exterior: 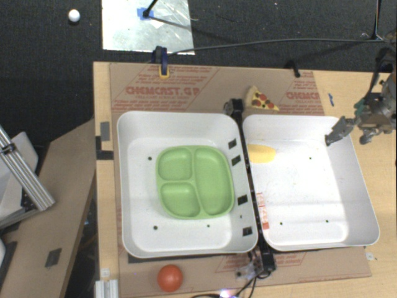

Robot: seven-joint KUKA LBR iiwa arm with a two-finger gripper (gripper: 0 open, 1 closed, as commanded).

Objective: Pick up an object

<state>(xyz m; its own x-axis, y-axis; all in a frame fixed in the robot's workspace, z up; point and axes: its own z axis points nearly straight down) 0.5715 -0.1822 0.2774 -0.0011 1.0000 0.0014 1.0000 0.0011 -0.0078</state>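
Though the bench [205, 82] carries two white bins side by side, only a few things lie about. The left bin [133, 166] holds a green tray [195, 181] with three compartments, flat in the middle. The right bin [322, 185] has a yellow object [261, 153] at its far left, near the wall between the bins. The gripper [349, 133] hangs over the right bin's far right corner, well apart from the yellow object; its two fingers stand spread, with nothing between them. The arm is cut off by the frame edge. A pizza slice toy [260, 99] lies on the bench beyond the bins, and a red ball [169, 277] in front.
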